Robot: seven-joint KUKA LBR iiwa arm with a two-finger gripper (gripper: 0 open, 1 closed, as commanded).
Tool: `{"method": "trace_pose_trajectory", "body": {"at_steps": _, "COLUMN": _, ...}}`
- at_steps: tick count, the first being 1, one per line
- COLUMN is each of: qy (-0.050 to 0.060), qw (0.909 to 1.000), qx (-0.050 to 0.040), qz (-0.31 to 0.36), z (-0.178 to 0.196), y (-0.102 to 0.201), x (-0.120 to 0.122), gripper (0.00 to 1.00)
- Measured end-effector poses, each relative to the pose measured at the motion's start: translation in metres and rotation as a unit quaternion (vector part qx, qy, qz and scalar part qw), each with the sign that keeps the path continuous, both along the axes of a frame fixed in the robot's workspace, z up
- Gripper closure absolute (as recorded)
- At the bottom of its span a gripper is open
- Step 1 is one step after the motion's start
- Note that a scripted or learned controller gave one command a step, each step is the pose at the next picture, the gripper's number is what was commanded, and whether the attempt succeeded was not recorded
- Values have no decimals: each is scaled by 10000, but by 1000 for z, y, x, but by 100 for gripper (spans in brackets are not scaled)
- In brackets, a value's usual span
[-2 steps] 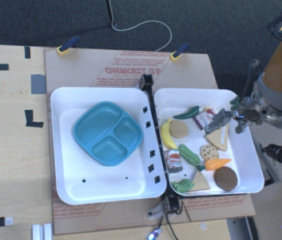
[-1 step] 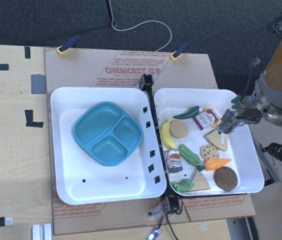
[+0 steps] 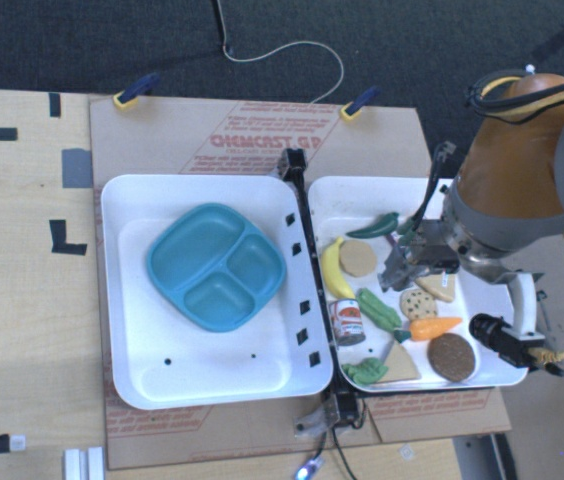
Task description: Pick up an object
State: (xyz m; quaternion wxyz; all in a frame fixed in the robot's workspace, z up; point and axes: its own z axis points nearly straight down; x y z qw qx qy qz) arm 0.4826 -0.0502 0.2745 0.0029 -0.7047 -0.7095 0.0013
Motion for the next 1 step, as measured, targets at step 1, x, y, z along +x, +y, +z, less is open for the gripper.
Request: {"method": "trace_pose_trajectory", "body": {"at_steps": 1, "qy": -122, "qw": 9999, "qx": 7, "qz": 20, "z": 175, "y": 81, "x": 2, "gripper": 100}}
